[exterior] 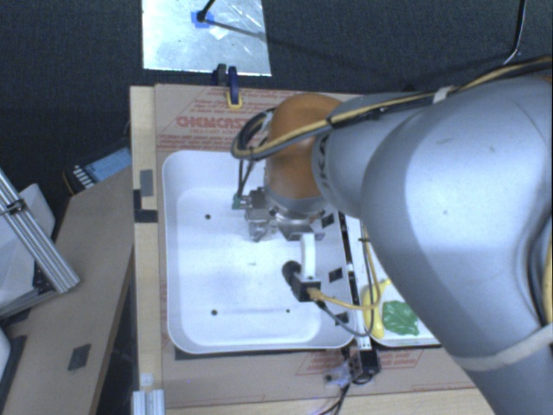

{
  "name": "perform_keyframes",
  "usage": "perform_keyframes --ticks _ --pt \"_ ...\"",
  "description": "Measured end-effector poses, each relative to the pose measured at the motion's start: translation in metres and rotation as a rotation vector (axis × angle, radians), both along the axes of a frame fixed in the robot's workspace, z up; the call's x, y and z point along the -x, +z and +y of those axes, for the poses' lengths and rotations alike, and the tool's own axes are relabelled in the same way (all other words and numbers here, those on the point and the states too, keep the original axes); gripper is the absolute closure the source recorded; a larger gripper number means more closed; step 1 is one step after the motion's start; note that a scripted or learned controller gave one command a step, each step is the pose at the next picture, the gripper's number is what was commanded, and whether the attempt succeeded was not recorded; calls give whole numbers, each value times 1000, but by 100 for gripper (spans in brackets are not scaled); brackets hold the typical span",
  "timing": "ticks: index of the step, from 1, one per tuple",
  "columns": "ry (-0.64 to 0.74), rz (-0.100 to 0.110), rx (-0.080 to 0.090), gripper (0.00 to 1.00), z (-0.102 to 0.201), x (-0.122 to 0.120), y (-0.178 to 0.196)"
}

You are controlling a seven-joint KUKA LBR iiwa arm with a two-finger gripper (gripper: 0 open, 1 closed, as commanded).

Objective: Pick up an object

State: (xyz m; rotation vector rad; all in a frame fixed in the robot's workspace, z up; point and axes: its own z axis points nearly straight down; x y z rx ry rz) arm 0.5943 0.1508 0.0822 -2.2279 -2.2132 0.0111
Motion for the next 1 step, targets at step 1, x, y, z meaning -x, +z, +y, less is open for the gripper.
perform_keyframes --ticks 1 --pt "4 -9 -2 100 -43 -30 3"
